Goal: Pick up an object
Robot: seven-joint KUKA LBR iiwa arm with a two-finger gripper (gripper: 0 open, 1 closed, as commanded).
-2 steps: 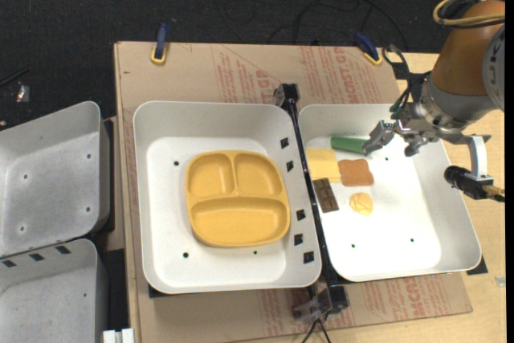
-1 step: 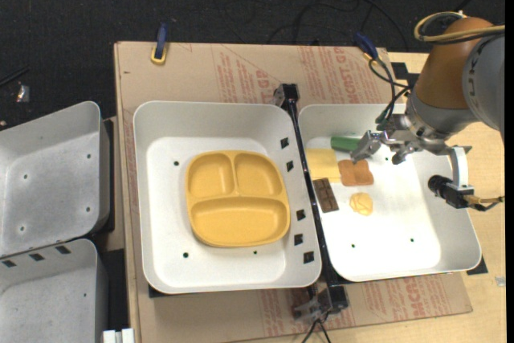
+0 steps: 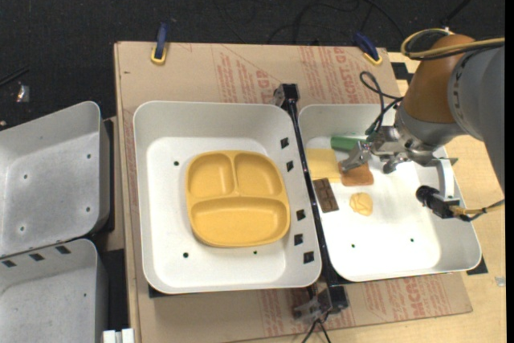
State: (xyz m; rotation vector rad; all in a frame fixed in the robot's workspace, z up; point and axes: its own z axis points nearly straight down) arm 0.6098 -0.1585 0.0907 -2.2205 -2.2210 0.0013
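Bench: a brown board (image 3: pixel 241 64) printed with red lettering, mirrored and too broken to read, held by two blue-and-yellow clamps (image 3: pixel 160 44) at its far edge; dark speckled floor with cables behind. Two white bins side by side on the board. Left bin (image 3: pixel 157 173): one yellow divided tray (image 3: pixel 238 198), three compartments, lying flat. Right bin (image 3: pixel 401 253): pale yellow flat block (image 3: pixel 321 164) against the left wall, brown bar (image 3: pixel 324 194) just below it, green piece (image 3: pixel 347 143) at the far side, orange-brown block (image 3: pixel 358 177), small yellow lump (image 3: pixel 361 204) near the middle. Arm (image 3: pixel 450 96) enters from the right; gripper (image 3: pixel 359 161) sits low over the orange-brown block, between it and the green piece. Fingers: cannot tell whether apart or together. Grey perforated trays (image 3: pixel 48 165) lie off the bench, left.
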